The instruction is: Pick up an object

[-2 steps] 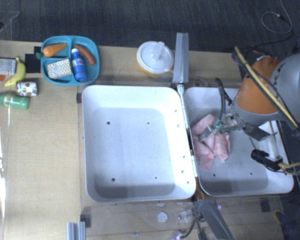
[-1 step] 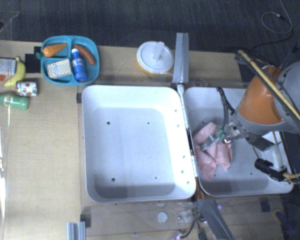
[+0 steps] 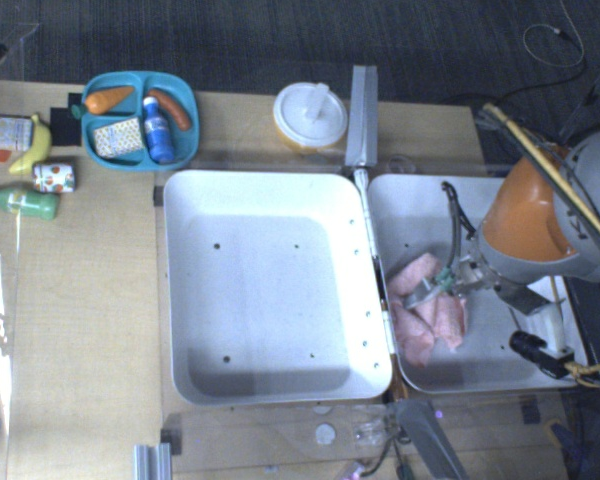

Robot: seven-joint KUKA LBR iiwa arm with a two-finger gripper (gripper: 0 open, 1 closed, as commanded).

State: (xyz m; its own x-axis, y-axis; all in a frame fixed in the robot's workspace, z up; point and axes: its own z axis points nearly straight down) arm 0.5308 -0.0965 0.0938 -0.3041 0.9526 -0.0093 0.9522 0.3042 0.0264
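Reaching in from the right side, the grey arm [image 3: 580, 198] with its orange band [image 3: 525, 218] hangs over the right bin [image 3: 480, 373]. Its gripper [image 3: 432, 290] is low in this bin, at the pink soft object [image 3: 425, 313], which lies near the bin's left wall, a little toward the front edge. The fingertips seem to touch the upper part of the pink object, but I cannot tell if the fingers are wide, narrow, or closed on it, because they are small and dark against it. The left bin [image 3: 270, 288] stands just beside the right one, their walls touching in the middle of the bench [image 3: 70, 348].

Behind the left bin, at the bench's back edge, stands a white round lidded cup [image 3: 310, 115]. Near the back left corner sits a blue divided tray [image 3: 140, 120] with toy food in it. Left of the tray, close to the left edge, lie a yellow banana [image 3: 30, 148], a small can [image 3: 54, 177] and a green bottle [image 3: 20, 202].
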